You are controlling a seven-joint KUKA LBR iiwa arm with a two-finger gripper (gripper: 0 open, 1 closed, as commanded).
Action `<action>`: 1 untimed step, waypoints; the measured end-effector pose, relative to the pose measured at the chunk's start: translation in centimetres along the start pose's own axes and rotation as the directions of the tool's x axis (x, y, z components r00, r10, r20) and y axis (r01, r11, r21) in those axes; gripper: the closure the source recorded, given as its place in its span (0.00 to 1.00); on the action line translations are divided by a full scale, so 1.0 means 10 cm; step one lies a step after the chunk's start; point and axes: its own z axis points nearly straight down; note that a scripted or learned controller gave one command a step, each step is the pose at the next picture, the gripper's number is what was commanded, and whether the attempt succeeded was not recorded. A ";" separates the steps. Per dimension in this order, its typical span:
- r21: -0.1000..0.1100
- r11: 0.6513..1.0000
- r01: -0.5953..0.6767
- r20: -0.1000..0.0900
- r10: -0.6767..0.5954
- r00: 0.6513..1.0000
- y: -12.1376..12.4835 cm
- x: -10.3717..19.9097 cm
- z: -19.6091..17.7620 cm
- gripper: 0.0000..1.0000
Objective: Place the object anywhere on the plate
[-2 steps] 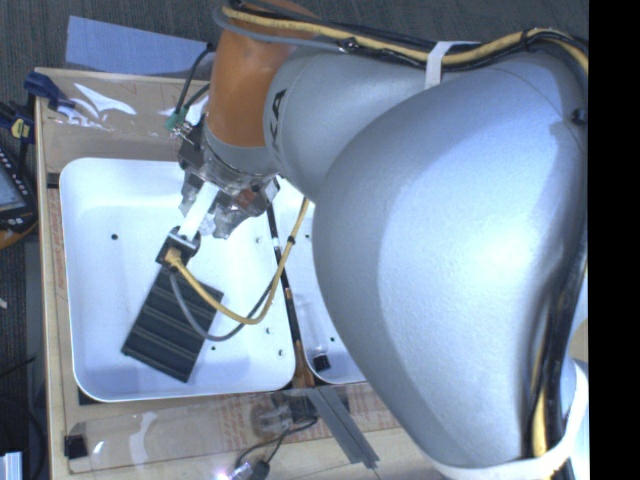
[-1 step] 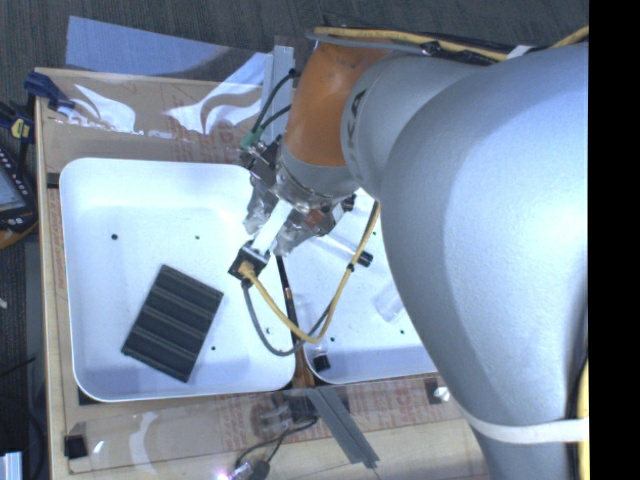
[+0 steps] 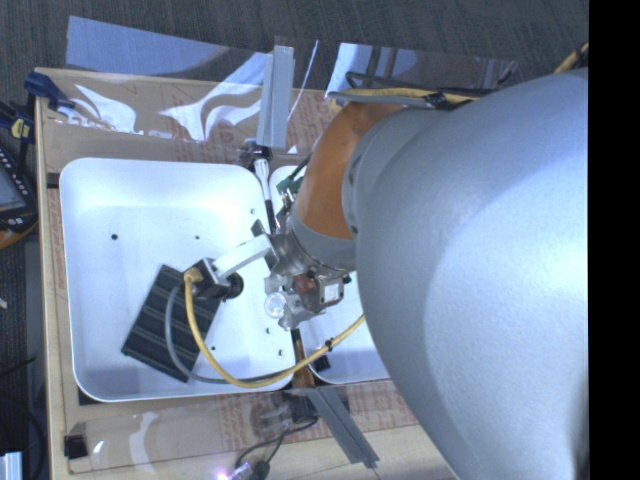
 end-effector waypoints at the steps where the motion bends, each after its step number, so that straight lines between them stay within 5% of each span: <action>1: 0.000 0.996 0.092 0.000 -0.092 0.996 -0.08 0.64 0.36 1.00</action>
